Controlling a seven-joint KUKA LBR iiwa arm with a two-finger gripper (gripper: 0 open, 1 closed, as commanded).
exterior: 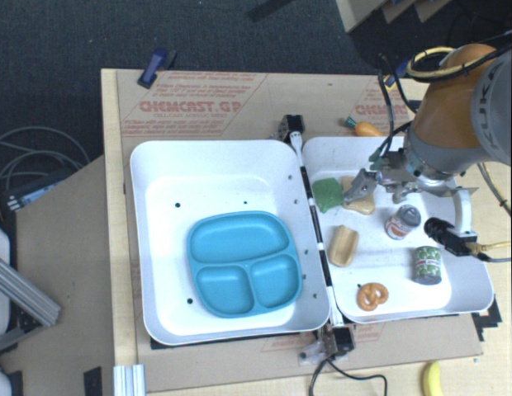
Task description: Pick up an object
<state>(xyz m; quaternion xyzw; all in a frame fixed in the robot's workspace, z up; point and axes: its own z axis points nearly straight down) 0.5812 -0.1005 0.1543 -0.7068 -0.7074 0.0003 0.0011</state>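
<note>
bench | right bin [466, 299] crowded | pincer [361, 190] by left rim, grip state unclear | left bin [157, 221] roomy

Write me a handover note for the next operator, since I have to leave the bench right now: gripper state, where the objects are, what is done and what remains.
Gripper: low in the right bin, near its upper left part; whether it is open or shut cannot be told, and no object is visibly held.
Right bin: green piece by the divider, tan block below it, pale piece just beside the gripper, small can, green patterned can, pretzel.
Left bin: blue divided tray.
Done: arm is in among the objects.
Left: grasp one object and lift it.
</note>
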